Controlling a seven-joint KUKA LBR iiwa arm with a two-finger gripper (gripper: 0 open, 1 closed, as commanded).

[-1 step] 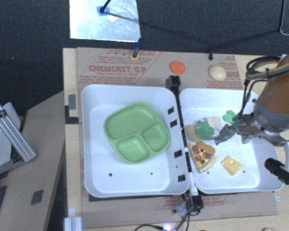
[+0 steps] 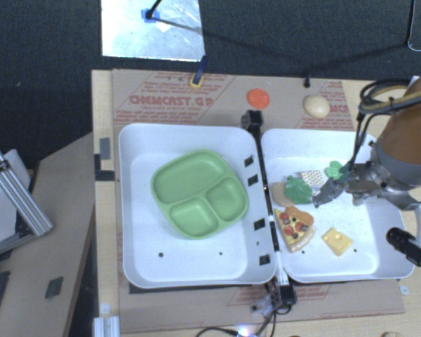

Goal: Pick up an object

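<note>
Bench (image 2: 161,93) is lying under brown printed cardboard, carrying two shallow white bins side by side. Left bin (image 2: 137,258) is holding a green divided plate (image 2: 198,192), sitting roughly centred and turned at an angle. Right bin (image 2: 368,262) is holding the small toys: a pizza slice (image 2: 295,226) near the dividing wall, a yellow cheese wedge (image 2: 337,241) just to its right, a dark green leafy piece (image 2: 297,189) above the pizza, a speckled grey-white piece (image 2: 311,178) touching the leafy one, and a small bright green piece (image 2: 333,168) beside the end effector.

Arm (image 2: 407,135) is reaching in from the right, orange band showing. End effector (image 2: 325,194) is hanging low over the right bin, its tip just beside the leafy piece. Cannot tell how the end effector is set, apart or together; too dark and small.

Beyond the bins, an orange disc (image 2: 258,98) and a beige egg shape (image 2: 316,106) are resting on the cardboard. Dark carpet floor (image 2: 42,48) is surrounding the bench, with a shiny silver sheet (image 2: 152,20) lying behind. Metal rails (image 2: 14,195) are leaning at the left.
</note>
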